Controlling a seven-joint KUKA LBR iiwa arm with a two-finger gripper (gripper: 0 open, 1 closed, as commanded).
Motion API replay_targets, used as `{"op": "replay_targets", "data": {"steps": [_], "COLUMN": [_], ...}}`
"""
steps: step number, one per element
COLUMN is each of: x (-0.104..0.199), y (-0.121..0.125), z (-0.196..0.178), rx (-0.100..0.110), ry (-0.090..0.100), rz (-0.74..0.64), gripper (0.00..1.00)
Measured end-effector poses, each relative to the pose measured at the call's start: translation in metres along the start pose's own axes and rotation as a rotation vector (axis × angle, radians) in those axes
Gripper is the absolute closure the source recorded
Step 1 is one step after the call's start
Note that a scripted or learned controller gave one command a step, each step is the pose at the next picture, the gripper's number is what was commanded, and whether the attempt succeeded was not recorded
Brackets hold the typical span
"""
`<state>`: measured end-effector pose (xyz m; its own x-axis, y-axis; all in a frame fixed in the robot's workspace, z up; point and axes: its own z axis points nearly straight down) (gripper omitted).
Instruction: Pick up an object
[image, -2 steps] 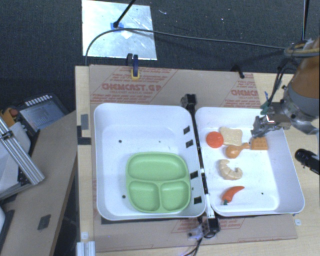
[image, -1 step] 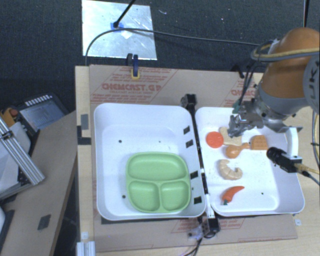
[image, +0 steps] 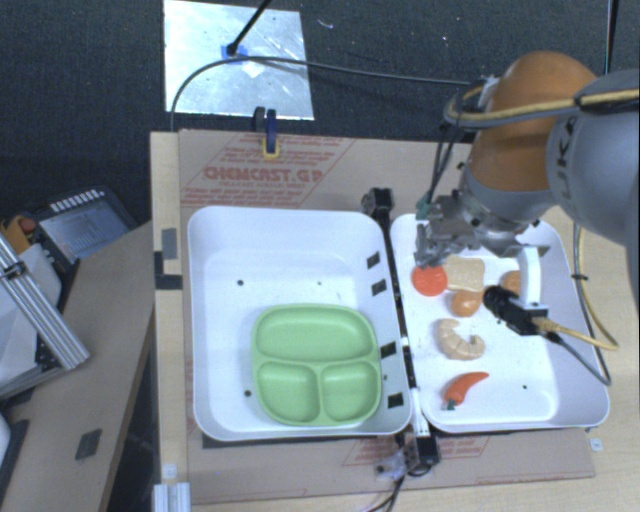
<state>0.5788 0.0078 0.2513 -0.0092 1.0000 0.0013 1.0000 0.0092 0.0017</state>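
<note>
My gripper (image: 432, 252) hangs low over the back left part of the right bin (image: 570, 400), just above a red tomato slice (image: 429, 281). Beside the slice lies a tan bread piece (image: 465, 273), with an orange round item (image: 466, 302) below it. A pale shrimp-like piece (image: 459, 340) and a red chili pepper (image: 465, 385) lie nearer the front. Another orange item (image: 511, 281) peeks out by the wrist bracket. The gripper's fingertips blur into the bin, and nothing is seen between them.
The left bin (image: 220, 250) holds a green divided plate (image: 316, 362) at its front right. A black divider clip row (image: 385, 290) runs between the bins. A cardboard sheet (image: 270, 165) lies under both bins.
</note>
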Motion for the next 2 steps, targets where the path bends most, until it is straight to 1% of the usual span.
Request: {"op": "replay_targets", "data": {"steps": [1,2], "x": [0.047,0.097], "y": [0.014,0.017], "z": [0.02,0.017], "rx": [0.001,-0.001], "ry": [0.0,0.001], "rz": [0.0,-0.001], "gripper": [1.0,1.0]}}
